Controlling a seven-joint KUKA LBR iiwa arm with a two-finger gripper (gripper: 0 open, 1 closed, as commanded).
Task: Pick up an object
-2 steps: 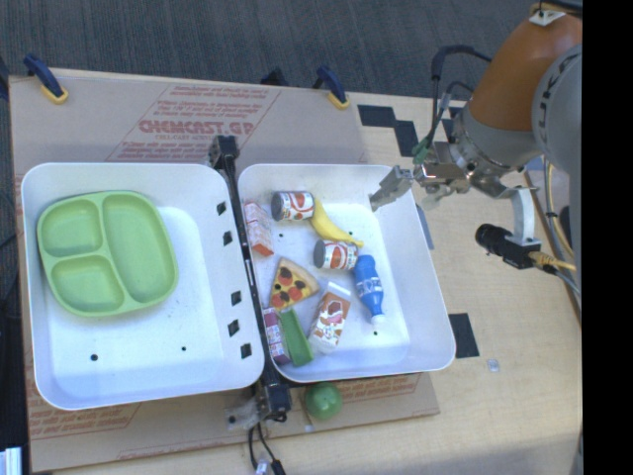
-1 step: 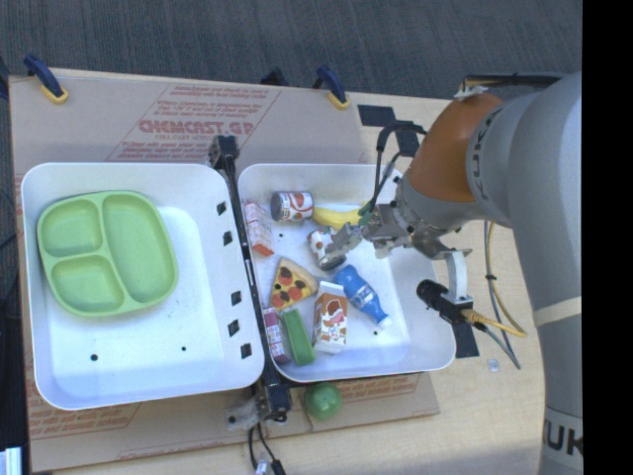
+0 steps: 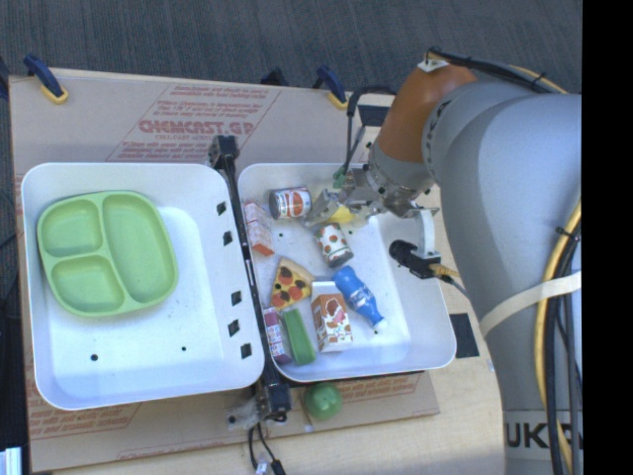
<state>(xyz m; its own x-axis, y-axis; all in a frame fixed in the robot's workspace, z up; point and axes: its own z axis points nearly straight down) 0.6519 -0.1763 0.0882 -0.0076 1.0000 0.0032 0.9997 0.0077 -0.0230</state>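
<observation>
The right bin (image 3: 425,315) holds several small items: a red and white can (image 3: 290,203) lying on its side, a second can (image 3: 334,244), a pizza slice toy (image 3: 291,283), a blue bottle (image 3: 358,298), a juice carton (image 3: 332,322), a green block (image 3: 297,335) and a purple packet (image 3: 276,334). My gripper (image 3: 348,198) is low over the bin's far part, right beside a yellow item (image 3: 339,214) and just above the second can. The arm's wrist covers most of the gripper.
The left bin (image 3: 129,364) carries a green divided plate (image 3: 105,251). A green ball (image 3: 321,400) lies outside on the cardboard below the right bin. A small orange-pink item (image 3: 257,229) rests at the right bin's left wall. Black clips line the divider between the bins.
</observation>
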